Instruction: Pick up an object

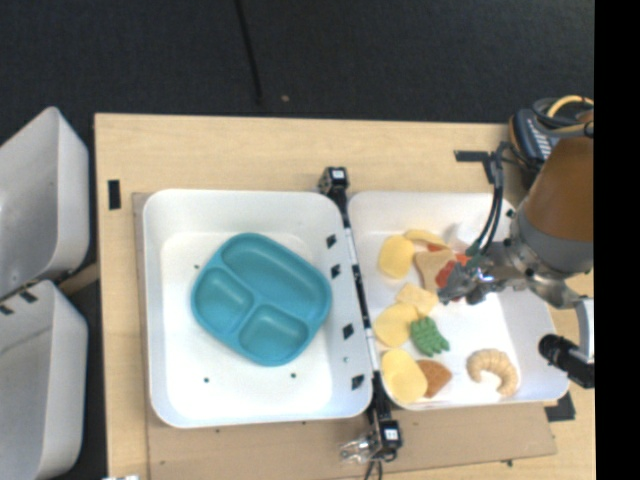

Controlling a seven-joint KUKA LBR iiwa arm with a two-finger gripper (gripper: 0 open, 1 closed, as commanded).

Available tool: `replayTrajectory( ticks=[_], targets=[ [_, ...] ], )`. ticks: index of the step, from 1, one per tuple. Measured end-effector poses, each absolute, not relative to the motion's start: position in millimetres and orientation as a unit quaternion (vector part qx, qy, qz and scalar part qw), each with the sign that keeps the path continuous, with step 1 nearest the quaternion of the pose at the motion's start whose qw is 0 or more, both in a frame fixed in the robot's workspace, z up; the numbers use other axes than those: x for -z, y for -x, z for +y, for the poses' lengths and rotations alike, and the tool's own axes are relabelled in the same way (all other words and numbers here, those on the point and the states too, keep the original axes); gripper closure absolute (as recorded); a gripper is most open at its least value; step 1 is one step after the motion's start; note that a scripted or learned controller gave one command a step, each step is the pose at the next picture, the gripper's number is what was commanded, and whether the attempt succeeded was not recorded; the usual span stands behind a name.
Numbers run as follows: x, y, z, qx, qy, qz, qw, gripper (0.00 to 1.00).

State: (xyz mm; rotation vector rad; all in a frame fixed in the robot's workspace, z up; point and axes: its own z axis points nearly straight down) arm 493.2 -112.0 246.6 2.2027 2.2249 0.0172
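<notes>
In the right-hand bin (520, 313), at about 3 o'clock of the frame, the gripper (462, 283) sits low over the toy food pile. The grey arm with its orange band (562, 193) reaches in from the 3 o'clock edge. State of the jaws: cannot tell — the dark wrist hardware covers the tips, and nothing is visibly clamped between them.

Layout, camera view:
- Left bin (160, 388) carries only a blue divided plate (262, 298), lying flat near its centre. Likely the drop-off side, so the pick has to come from the right bin.
- The food is bunched along the right bin's 9 o'clock wall, which leaves the arm a clear run in from its own side.
- Nearest candidate: a small red piece (450, 266) touching a tan slice (432, 264), just at 10 o'clock of the gripper. My read is that this is the target; not certain.

Other pieces: yellow round (395, 257) at the pile's 12 o'clock, two more yellow rounds (394, 325) (402, 372) lower down, a green leafy piece (429, 337) in the middle, a brown wedge (436, 375), a curled shrimp (495, 368) at 5 o'clock, well apart from the rest.

The red piece looks small, glossy and partly tucked under the gripper — its exact shape is unclear. With neighbours touching it, a clean single-item grab looks tricky.
</notes>
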Motion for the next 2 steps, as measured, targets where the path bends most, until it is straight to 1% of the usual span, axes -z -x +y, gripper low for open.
replayTrajectory(
  ticks=[1, 2],
  targets=[
    [-219, -490.3, -32, -0.0008, -0.704, 0.710, -0.001, 1.00],
    [-327, -506.3, 8, -0.0048, -0.705, 0.710, 0.004, 1.00]
  ],
)
